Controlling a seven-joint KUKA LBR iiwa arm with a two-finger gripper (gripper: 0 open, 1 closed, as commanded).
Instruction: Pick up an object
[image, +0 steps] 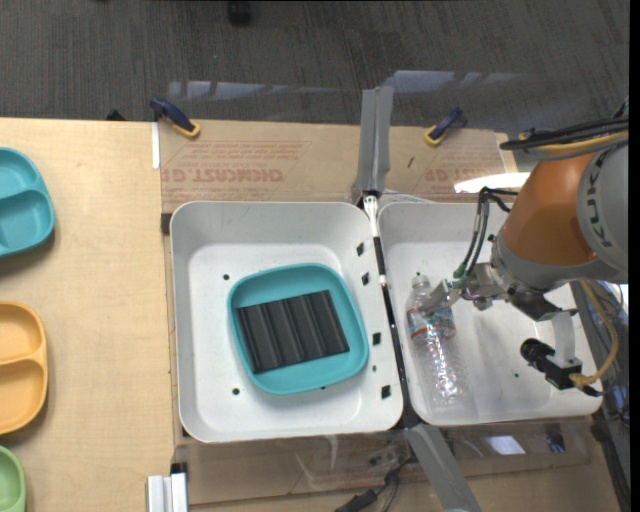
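Note:
A clear plastic bottle (435, 345) with a red label lies in the right bin (500, 405), along its left side, with the cap end pointing to the back. My gripper (456, 292) hangs low over this bin, just right of the bottle's cap end and close to it. I cannot make out whether it touches the bottle. The arm's orange band (545, 215) is above and to the right of the gripper.
The left bin (200, 300) holds a teal tray (296, 328) with a dark ridged insert. On the bench at far left lie a teal plate (20, 215), an orange plate (18, 365) and a green one (8, 480). Cables and a black fitting (545, 358) hang over the right bin.

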